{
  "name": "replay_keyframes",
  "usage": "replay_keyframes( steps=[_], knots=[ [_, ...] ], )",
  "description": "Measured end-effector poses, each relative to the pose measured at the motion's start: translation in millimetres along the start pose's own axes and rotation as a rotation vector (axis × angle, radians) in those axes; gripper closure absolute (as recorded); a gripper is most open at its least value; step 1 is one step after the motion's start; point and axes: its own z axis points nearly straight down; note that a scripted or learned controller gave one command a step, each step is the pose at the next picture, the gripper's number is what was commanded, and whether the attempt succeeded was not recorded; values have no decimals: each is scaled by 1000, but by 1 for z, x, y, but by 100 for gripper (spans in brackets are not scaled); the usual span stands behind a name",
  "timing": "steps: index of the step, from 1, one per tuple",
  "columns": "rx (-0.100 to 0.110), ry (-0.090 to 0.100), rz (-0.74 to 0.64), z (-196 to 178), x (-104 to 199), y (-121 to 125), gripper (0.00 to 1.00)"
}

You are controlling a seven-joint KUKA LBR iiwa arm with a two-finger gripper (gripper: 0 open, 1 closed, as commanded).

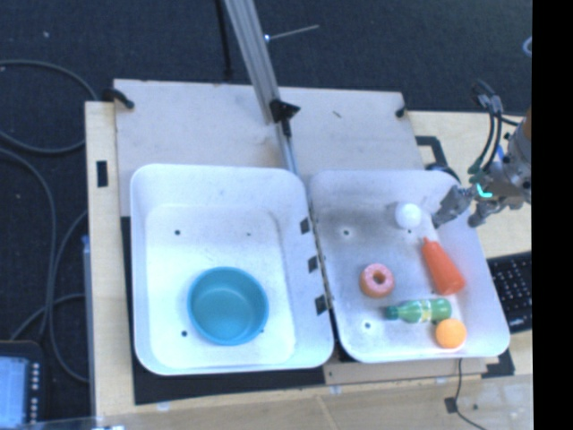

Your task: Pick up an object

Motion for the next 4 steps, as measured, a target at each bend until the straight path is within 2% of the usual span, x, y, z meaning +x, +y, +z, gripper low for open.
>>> replay_keyframes(
  steps=[1,3,4],
  knots=[
    [-6,-1,0,-3,0,1,0],
    [-1,-3,5,90,4,-11,0],
    [-1,-3,12,138,2,-3,0]
  ],
)
